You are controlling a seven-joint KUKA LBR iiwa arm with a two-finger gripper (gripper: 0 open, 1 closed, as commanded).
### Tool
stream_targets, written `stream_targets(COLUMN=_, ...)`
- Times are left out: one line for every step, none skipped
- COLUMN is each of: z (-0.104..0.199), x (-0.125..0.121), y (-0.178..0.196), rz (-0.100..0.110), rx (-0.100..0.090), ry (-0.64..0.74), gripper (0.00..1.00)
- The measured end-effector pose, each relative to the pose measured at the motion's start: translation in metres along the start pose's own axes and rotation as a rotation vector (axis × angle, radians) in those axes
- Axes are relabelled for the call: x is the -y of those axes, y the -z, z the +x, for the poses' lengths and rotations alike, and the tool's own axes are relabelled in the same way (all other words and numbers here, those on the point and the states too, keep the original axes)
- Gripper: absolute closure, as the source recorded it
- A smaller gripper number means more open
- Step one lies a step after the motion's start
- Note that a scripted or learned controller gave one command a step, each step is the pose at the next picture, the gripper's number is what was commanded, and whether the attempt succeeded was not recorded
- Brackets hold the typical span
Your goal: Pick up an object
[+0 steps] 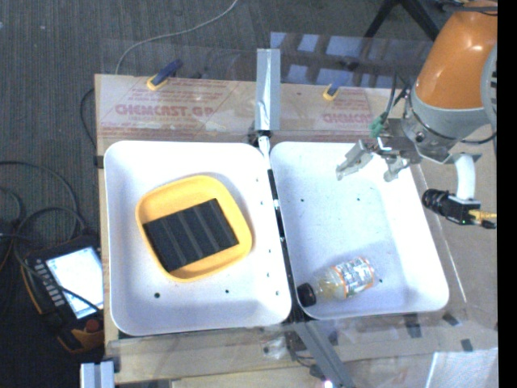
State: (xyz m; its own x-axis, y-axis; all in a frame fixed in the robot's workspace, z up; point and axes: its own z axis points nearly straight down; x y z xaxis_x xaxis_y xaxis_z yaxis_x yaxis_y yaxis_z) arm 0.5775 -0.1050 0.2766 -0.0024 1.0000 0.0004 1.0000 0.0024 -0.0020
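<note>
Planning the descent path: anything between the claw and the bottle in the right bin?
Nothing visible. The claw hangs open above the right white bin's far end; the clear plastic bottle with a black cap lies near its front edge, bare floor between.

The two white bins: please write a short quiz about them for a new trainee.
1. True or false: the bottle lies on its side in the right bin.
2. What sits in the left bin? A) a yellow dish holding a black ribbed block B) a red cup C) a bottle
3. Fill in: the gripper, fingers spread, hangs over the ____ bin.

Key: 1 true; 2 A; 3 right.
</note>
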Motion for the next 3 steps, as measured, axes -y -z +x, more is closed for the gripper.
stream_targets(z=-0.021, x=0.053, y=-0.069, rz=0.001, rx=0.0, ry=-0.011, gripper=0.0)
stream_targets(z=-0.079, x=0.081, y=-0.185, rz=-0.017, rx=0.005, ry=0.035, gripper=0.0)
stream_targets(z=-0.039, x=0.087, y=-0.184, rz=-0.023, rx=0.012, ry=0.2, gripper=0.0)
